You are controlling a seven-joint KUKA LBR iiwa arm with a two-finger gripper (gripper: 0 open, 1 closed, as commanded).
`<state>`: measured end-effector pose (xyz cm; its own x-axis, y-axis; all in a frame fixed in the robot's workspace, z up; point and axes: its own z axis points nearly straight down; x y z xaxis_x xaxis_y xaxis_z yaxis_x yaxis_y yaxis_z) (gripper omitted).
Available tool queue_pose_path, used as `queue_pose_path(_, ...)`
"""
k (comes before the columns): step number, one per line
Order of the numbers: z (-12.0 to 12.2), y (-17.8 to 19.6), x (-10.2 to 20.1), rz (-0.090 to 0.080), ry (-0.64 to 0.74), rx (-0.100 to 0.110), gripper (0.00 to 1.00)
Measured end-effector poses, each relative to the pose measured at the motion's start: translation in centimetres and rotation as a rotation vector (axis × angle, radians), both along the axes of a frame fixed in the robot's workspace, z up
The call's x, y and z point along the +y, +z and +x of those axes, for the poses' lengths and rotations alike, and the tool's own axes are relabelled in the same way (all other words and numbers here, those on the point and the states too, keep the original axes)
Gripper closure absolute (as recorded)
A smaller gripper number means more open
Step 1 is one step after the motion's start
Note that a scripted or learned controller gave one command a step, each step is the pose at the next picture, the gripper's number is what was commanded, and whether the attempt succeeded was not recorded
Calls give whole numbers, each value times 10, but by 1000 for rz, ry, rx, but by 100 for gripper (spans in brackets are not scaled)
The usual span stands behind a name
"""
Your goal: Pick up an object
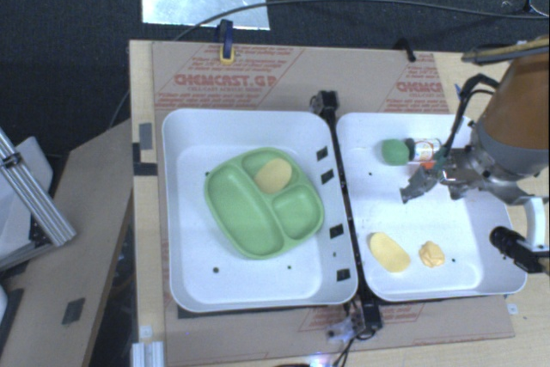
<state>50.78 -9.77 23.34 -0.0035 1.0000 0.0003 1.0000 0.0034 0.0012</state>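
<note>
In the right bin (490, 223) lie a green round object (394, 151), a small cylinder with an orange band (424, 150) right beside it, a yellow oval piece (388, 253) and a small yellow lump (431, 253). My gripper (434, 187) hovers over the middle of that bin, just below and to the right of the green object. It is open, and nothing sits between its fingers. The two yellow pieces lie nearer the front edge, apart from the gripper.
The left bin (193, 271) holds a green divided plate (249, 223) with a yellow piece (274, 175) in its upper compartment. A black divider with clips (337, 185) runs between the bins. The arm's grey body (516, 133) covers the right bin's far right corner.
</note>
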Motion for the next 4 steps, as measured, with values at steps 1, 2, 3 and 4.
queue_pose_path(1, -5, -56, 9, 2, -1, 6, 0)
queue_pose_path(2, -6, -117, 15, 1, -2, 6, 0)
queue_pose_path(3, -6, -151, 16, 1, -3, 3, 0)
queue_pose_path(4, -4, -138, 15, 0, -2, -2, 100)
